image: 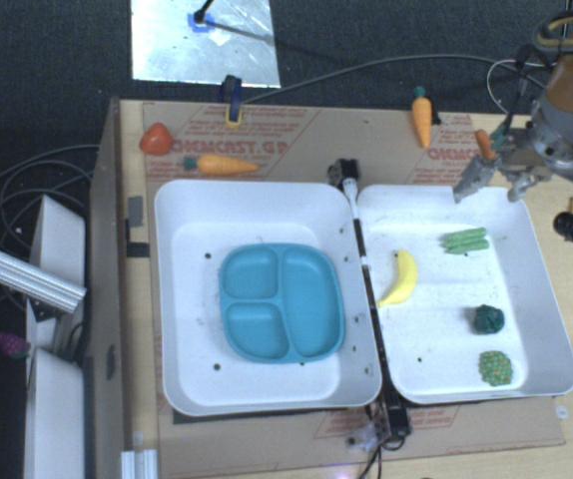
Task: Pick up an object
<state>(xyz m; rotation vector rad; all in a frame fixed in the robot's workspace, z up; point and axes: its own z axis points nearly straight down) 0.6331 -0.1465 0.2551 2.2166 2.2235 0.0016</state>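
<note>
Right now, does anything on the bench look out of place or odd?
Yes. Three toy vegetables lie outside the bins, on the cardboard behind them: a red tomato, an orange carrot lying flat, and a second orange carrot behind the right white bin. Nothing looks spilled or damaged.

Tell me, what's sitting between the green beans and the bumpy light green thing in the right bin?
In the camera view, a dark green lump sits between the green beans and the bumpy light green piece, along the bin's right side.
</note>
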